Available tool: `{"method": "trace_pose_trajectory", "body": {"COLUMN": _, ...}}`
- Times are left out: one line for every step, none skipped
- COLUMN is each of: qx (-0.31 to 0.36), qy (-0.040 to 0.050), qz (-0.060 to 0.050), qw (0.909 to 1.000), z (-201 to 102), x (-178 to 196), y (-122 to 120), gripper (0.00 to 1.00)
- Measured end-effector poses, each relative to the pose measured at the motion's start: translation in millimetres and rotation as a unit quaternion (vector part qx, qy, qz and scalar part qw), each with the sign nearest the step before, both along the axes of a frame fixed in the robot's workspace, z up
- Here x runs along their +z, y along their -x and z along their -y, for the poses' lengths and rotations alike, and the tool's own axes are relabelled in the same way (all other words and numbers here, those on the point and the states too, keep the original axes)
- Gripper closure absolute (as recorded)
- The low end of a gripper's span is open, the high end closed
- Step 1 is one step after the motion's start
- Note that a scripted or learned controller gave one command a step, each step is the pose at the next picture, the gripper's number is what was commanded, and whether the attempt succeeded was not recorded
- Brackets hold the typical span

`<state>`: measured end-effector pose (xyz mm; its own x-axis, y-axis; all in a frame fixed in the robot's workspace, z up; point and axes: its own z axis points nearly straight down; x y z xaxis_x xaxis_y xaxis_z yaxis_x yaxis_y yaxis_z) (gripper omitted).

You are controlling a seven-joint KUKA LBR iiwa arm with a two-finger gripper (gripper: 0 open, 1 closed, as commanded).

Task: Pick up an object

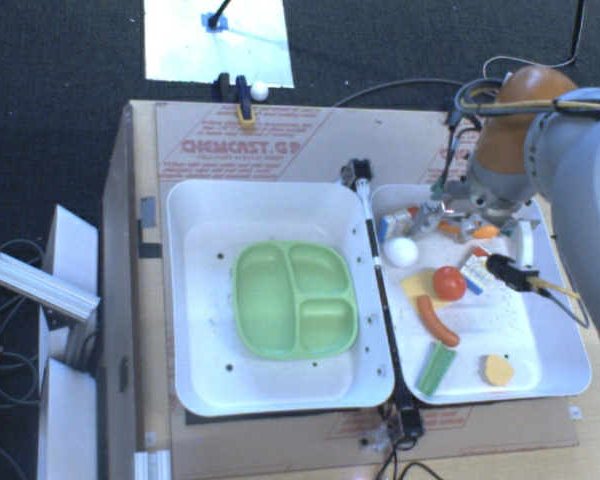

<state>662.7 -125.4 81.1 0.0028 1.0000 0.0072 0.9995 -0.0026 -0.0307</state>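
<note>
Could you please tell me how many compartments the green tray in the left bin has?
3. The green tray has a tall compartment along its left side, a smaller one at upper right and another at lower right. It lies in the left bin.

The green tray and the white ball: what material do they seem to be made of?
Green tray: probably moulded plastic, with an even pale colour, rounded compartments and a soft sheen. White ball: smooth and matt, perhaps plastic or foam; the view cannot settle which.
</note>
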Motion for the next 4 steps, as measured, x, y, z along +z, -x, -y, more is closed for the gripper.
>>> {"method": "trace_pose_trajectory", "body": {"qx": 0.0, "qy": -0.0011, "qz": 0.0, "qw": 1.0, "z": 0.8, "x": 0.1, "y": -0.2, "gripper": 0.0}}
{"method": "trace_pose_trajectory", "body": {"qx": 0.0, "qy": -0.0011, "qz": 0.0, "qw": 1.0, "z": 0.9, "x": 0.1, "y": -0.2, "gripper": 0.0}}
{"method": "trace_pose_trajectory", "body": {"qx": 0.0, "qy": -0.0018, "qz": 0.0, "qw": 1.0, "z": 1.5, "x": 0.1, "y": -0.3, "gripper": 0.0}}
{"method": "trace_pose_trajectory", "body": {"qx": 0.001, "qy": -0.0054, "qz": -0.002, "qw": 1.0, "z": 6.2, "x": 0.4, "y": -0.6, "gripper": 0.0}}
